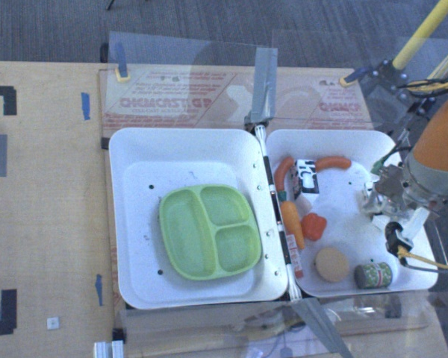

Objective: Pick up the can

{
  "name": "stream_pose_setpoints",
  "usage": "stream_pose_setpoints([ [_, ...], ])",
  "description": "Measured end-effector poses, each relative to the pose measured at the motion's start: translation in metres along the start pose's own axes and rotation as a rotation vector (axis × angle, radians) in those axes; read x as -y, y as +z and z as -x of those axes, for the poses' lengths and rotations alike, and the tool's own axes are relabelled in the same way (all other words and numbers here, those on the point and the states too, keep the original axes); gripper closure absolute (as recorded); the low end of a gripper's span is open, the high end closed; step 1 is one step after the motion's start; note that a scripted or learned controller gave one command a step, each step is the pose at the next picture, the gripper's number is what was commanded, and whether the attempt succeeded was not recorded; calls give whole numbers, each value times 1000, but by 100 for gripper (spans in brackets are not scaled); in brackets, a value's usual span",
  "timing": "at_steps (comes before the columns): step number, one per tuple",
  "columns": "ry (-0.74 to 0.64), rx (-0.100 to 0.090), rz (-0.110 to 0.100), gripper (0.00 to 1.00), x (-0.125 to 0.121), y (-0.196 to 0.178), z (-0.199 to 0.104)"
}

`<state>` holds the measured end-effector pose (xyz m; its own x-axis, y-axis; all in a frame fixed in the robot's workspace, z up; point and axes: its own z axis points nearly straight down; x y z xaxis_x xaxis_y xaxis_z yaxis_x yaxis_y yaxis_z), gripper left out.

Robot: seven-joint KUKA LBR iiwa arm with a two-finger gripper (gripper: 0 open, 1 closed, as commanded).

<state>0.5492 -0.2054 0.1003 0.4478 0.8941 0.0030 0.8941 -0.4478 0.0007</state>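
Note:
The can (373, 275) is small and green with a patterned label. It lies on its side in the near right corner of the right bin (351, 144). My gripper (384, 203) hangs over the right side of that bin, beyond the can and well apart from it. The grey arm with its orange band (439, 144) comes in from the right edge. Nothing shows held at the gripper.
The right bin also holds two sausages (333, 162), a black and white box (307, 176), a carrot (292, 224), a red piece (313, 226) and a tan round disc (332, 264) just left of the can. A green divided plate (209, 231) lies in the left bin (134, 200).

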Motion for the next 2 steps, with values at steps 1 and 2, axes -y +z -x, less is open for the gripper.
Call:
stream_pose_setpoints([
  [1,213,4,-1,100,-52,-122,-56],
  [2,213,4,-1,0,-52,-122,-56],
])
